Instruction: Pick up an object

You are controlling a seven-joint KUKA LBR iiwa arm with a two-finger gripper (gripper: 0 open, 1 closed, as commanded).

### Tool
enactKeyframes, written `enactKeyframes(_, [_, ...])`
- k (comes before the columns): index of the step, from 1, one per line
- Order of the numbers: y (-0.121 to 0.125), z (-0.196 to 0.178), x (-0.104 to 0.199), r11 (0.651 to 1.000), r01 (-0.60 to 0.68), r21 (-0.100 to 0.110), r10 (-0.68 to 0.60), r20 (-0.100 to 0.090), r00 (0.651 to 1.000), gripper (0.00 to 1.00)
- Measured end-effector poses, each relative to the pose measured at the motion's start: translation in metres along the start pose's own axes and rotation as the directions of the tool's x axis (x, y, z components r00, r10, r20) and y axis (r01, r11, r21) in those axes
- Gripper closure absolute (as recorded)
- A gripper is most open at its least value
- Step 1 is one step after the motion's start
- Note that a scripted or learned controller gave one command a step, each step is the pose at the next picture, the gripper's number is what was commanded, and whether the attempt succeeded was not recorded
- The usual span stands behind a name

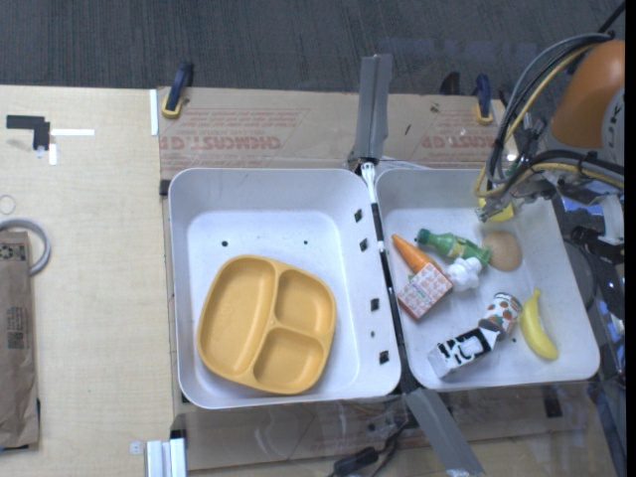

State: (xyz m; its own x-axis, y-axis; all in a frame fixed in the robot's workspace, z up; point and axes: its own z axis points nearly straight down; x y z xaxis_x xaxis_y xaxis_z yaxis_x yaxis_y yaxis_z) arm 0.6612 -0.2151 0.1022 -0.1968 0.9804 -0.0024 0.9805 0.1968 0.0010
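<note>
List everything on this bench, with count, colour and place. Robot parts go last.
left bin: 1, white, centre of view
right bin: 1, white, beside the left bin
plate: 1, yellow, three compartments, in the left bin
carrot: 1, orange, right bin, near the divider
bottle: 1, green, right bin, beside the carrot
waffle: 1, pink checked, right bin, below the carrot
potato: 1, tan, right bin, under the claw
banana: 1, yellow, right bin, near its right wall
carton: 1, black and white, right bin, front
bag: 1, brown, bench, far left
clamps: 2, blue and yellow, back edge
arm: 1, grey with orange band, upper right
claw: 1, yellowish, above the potato
</note>
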Motion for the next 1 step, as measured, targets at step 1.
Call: enactKeyframes(1, [0.0195,-0.1261,0.104,1.0,-0.001,0.0,0.001,0.0,1.0,1.0])
